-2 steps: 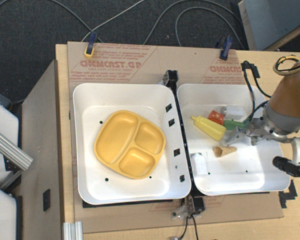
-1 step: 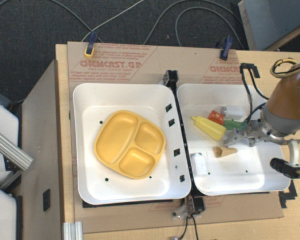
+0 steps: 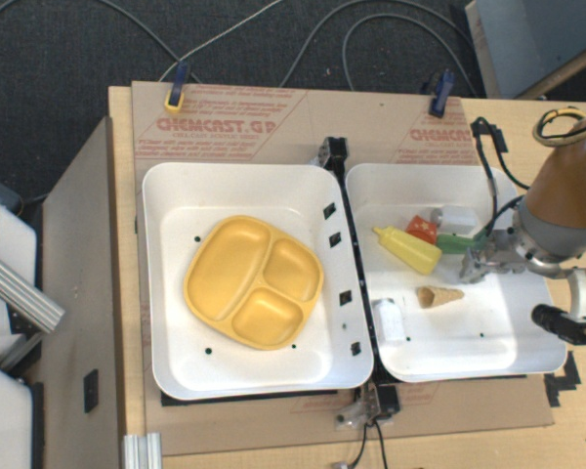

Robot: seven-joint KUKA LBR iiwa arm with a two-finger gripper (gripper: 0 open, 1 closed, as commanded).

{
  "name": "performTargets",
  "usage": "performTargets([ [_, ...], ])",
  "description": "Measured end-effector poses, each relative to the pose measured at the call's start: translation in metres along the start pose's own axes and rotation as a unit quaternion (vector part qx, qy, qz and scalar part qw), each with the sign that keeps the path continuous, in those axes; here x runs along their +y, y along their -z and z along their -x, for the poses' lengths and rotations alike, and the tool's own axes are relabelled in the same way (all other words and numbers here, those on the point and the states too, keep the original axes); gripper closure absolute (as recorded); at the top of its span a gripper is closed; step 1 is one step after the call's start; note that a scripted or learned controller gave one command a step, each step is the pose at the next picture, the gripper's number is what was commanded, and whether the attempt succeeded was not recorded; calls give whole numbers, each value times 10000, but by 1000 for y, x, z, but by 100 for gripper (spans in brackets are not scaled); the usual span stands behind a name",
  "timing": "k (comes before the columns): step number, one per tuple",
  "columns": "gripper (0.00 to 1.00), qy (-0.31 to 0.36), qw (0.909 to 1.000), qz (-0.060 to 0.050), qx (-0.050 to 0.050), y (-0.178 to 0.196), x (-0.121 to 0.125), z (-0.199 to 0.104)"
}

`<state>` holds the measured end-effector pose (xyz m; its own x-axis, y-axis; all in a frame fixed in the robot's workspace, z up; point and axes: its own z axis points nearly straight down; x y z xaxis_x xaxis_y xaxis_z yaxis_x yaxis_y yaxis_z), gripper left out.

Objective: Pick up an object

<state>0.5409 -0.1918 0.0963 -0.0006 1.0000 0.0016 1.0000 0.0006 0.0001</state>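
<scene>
I am seeing nothing lifted yet, so the pick looks barely begun. The arm's two-finger gripper (image 3: 481, 262) is sitting low in the right-hand shallow white bin (image 3: 449, 367), beside the green stick-like item (image 3: 456, 243); whether it is spread or pinching, I cannot tell. The yellow squeeze bottle (image 3: 408, 248), the red packet (image 3: 422, 228) and the tan cone-shaped piece (image 3: 439, 296) are lying free (all candidates). The yellow sectioned plastic tray (image 3: 254, 281) is resting in the left bin (image 3: 166, 291). The wrist is hiding the gripper's tip.
</scene>
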Motion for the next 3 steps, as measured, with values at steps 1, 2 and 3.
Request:
performTargets([
  [1,100,5,10000,25,-17,61,8,-1],
  [2,100,5,10000,31,-18,115,10,-1],
  [3,100,21,10000,12,-6,119,21,-43],
])
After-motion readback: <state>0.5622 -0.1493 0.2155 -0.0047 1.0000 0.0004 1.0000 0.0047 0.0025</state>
